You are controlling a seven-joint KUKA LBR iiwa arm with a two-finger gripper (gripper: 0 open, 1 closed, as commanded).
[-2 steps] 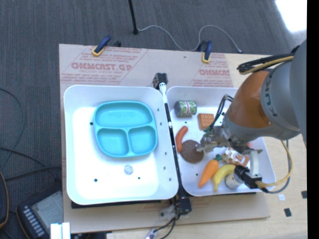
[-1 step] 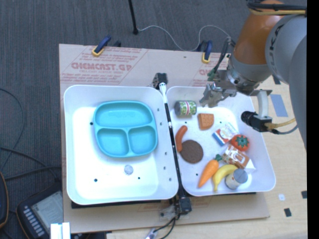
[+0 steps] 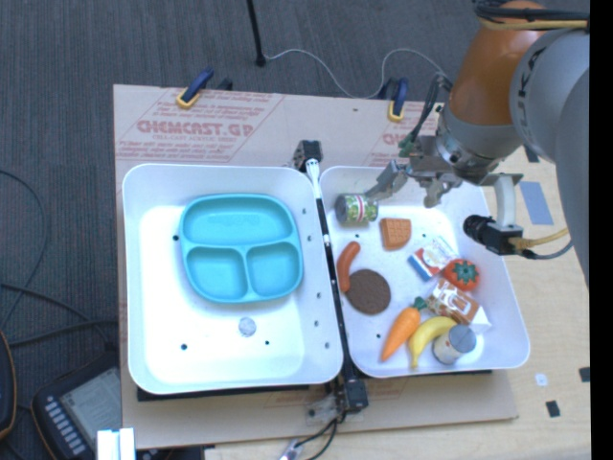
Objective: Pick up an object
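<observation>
In the right white bin [image 3: 498, 353], a small green-labelled tin can [image 3: 356, 208] lies on its side, long axis left-right, just left of the end effector [image 3: 414, 186], whose finger spread cannot be told.

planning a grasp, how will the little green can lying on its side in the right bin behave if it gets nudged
The green can lies on its side, so it will probably roll if pushed. Its round, smooth-looking wall may slip from a loose pinch. It looks rigid, so it should hold shape.

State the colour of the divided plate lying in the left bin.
Light blue; the divided plate shows clearly in the camera view.
</observation>
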